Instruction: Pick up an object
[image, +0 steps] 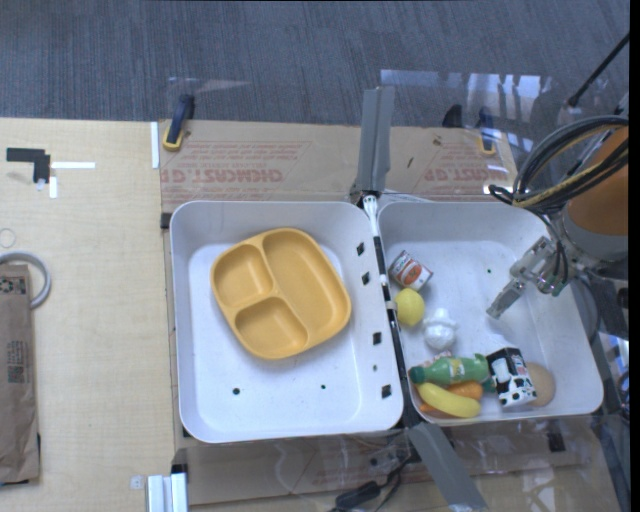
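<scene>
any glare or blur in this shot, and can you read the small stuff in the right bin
Camera view: even light, soft shadows inside the left bin; glare on the clear panel at top; end effector slightly soft; items in the right bin are small, labels unreadable.

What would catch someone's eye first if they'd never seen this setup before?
Probably the big yellow divided plate lying alone in the left bin. Next, the cluster of small things along the right bin's left and near sides: a small can, a lemon, a green bottle, a banana. The gripper hangs over the right side of that bin, above bare floor.
</scene>
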